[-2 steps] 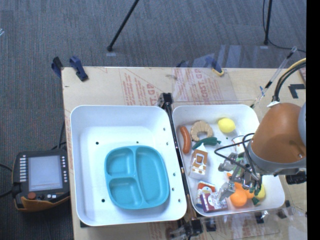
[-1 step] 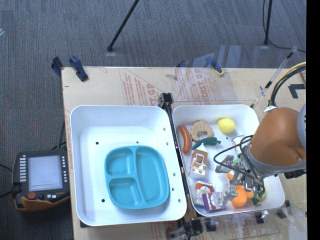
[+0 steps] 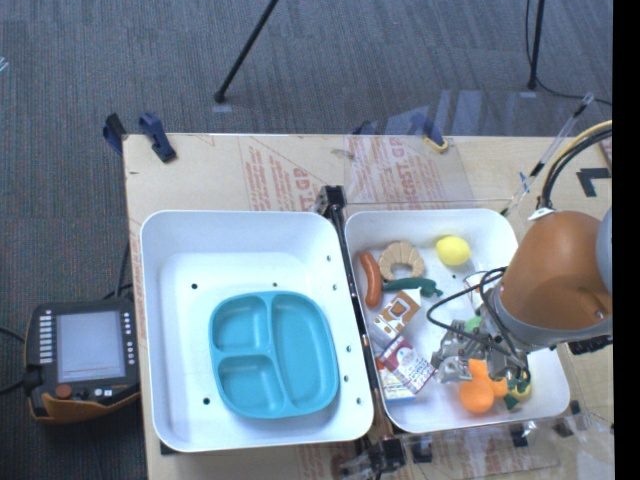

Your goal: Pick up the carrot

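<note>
The carrot (image 3: 478,392) is an orange lump with a green leafy end, lying in the front right corner of the right bin (image 3: 490,218). My gripper (image 3: 466,361) hangs straight over its left end, very close to it or touching it. The arm's orange band and grey wrist hide the space just behind the carrot, and part of the carrot is covered by the gripper.
The right bin also holds a reddish sausage (image 3: 372,278), a tan ring-shaped pastry (image 3: 402,259), a yellow lemon (image 3: 453,251), a green piece (image 3: 418,287) and two printed packets (image 3: 398,314). In the left bin (image 3: 170,268) lies a blue divided plate (image 3: 273,353).
</note>
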Tool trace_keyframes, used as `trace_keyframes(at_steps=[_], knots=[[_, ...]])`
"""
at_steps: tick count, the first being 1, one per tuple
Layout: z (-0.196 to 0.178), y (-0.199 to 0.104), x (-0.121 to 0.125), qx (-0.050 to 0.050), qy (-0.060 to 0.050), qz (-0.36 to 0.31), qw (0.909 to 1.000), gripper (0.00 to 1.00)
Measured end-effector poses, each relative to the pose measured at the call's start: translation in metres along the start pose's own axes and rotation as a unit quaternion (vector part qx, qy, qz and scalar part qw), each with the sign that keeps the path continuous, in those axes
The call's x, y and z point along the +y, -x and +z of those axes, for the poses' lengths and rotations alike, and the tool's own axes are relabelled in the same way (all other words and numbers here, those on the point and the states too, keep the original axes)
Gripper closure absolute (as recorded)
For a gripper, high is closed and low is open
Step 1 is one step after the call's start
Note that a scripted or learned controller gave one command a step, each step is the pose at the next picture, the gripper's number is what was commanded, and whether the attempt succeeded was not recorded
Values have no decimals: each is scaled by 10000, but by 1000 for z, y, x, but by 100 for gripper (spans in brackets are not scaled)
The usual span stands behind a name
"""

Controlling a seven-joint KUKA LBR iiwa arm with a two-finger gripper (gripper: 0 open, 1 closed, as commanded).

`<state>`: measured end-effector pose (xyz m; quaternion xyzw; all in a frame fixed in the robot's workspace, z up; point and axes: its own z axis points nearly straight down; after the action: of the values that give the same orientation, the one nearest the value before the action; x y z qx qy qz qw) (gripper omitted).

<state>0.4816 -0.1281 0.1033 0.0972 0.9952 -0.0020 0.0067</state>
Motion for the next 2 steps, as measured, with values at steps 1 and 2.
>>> trace_keyframes(at_steps=[1, 2], knots=[[-9, 1, 1, 0, 4, -17, 10000, 100], [-45, -9, 25, 60, 28, -745, 9972, 100]])
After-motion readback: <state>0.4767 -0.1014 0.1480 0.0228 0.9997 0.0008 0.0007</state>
